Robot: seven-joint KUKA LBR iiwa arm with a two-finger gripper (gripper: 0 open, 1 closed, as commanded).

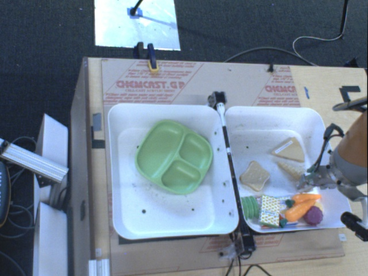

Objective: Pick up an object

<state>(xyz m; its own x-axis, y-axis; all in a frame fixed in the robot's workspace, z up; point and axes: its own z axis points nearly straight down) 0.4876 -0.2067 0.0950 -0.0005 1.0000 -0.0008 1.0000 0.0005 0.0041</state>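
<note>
The right bin (270,119) holds several toy foods. A tan toast slice (255,176) lies near its left wall, and a triangular sandwich piece (289,150) sits farther back. A pale wedge (289,168) lies to the right of the toast. Along the front wall are a green ridged piece (249,206), a yellow-green patterned packet (269,210), an orange carrot (299,206) and a purple fruit (314,214). My gripper (311,181) reaches in from the right edge, low over the bin. Its tip is just right of the pale wedge and just above the carrot. Nothing is visibly held.
The left bin (132,211) carries a light green divided plate (174,156). A black rod (227,154) runs along the divider between the bins. The bench's cardboard top (172,82) lies behind both bins, with a clamp (150,56) at its back edge.
</note>
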